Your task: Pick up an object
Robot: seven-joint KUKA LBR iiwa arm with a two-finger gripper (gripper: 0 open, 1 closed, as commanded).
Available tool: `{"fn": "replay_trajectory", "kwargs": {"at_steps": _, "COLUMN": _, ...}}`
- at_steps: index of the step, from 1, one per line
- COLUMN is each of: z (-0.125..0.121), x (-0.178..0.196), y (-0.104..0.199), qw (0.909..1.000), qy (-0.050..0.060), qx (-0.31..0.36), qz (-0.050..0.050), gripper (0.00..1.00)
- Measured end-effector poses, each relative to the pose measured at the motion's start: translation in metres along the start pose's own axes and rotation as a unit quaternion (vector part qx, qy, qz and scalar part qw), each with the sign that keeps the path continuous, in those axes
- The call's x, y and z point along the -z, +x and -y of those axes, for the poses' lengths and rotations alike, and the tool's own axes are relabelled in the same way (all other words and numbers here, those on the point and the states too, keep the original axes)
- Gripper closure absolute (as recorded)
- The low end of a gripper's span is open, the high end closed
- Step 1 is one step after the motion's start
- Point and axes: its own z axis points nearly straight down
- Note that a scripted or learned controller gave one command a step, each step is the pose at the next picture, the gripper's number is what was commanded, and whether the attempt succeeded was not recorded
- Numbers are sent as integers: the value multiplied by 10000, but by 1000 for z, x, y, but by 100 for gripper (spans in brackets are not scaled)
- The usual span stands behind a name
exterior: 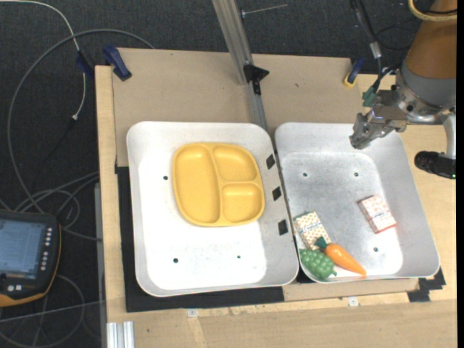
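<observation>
Hovering over the far right corner of the right bin (406, 158), my gripper (362, 138) has nothing to show for the task yet. No object sits under it or against it, so I judge the pick-up as not begun in any real sense: nothing is lifted, nothing is touched.

Whether my gripper is open or closed I cannot tell from this angle; it reads as a dark lump against the bin's upper rim.

All the candidates lie well apart from me, at the near end of that same bin. A small pink-and-white box (377, 213) rests alone toward the right side of the bin floor. Nearer the left wall a second small carton (312, 228) with a patterned face lies tilted, and just below it an orange toy carrot (344, 258) sits touching a green bumpy toy (317, 264), the pair crowded into the near left corner.

The left bin (145, 194) holds a yellow divided tray (217, 183), which is broad and flat and looks a poor thing for me to grasp.

What remains is nearly everything: choosing one piece, travelling toward the near end, coming down over it, closing and lifting. The lone pink-and-white box seems the easiest target, since it has bare floor all around it, while the carrot and green toy crowd each other and the wall.
</observation>
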Motion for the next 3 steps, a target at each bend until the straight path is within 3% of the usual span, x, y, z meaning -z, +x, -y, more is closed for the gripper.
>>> {"fn": "replay_trajectory", "kwargs": {"at_steps": 2, "z": -21, "x": 4, "y": 111, "qw": 10000, "qy": -28, "qx": 1, "qz": 9, "gripper": 100}}
{"fn": "replay_trajectory", "kwargs": {"at_steps": 3, "z": -23, "x": -16, "y": 165, "qw": 10000, "qy": 11, "qx": -2, "qz": 8, "gripper": 100}}
